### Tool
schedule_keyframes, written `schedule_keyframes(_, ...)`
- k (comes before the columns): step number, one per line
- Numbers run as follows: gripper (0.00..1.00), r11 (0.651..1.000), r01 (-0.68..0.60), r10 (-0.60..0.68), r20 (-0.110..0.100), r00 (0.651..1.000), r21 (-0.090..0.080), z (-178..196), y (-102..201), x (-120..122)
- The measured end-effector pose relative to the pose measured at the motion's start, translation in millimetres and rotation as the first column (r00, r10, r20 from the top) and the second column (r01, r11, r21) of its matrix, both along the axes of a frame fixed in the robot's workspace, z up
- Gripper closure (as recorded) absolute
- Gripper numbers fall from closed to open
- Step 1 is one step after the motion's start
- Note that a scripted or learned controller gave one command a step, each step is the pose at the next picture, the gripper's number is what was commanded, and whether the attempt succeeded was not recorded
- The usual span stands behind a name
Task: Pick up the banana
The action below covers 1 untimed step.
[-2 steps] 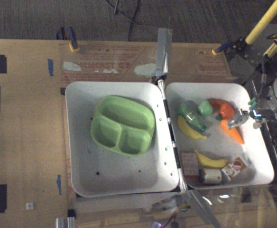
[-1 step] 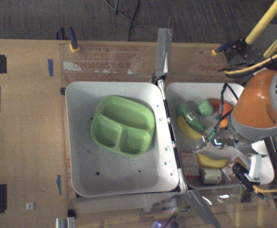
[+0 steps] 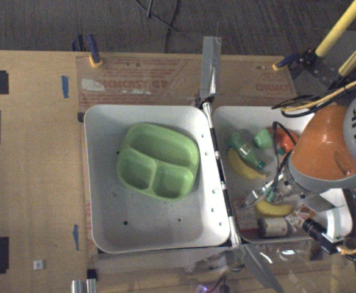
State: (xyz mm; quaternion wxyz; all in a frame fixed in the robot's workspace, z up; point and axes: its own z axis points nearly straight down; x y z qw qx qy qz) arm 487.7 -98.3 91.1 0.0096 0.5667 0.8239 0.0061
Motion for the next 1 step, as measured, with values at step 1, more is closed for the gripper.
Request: schedule_keyframes(1,1.00,1.000,0.002,-0.002,0.003,1.000,0.000,10.3,-1.6,1.6)
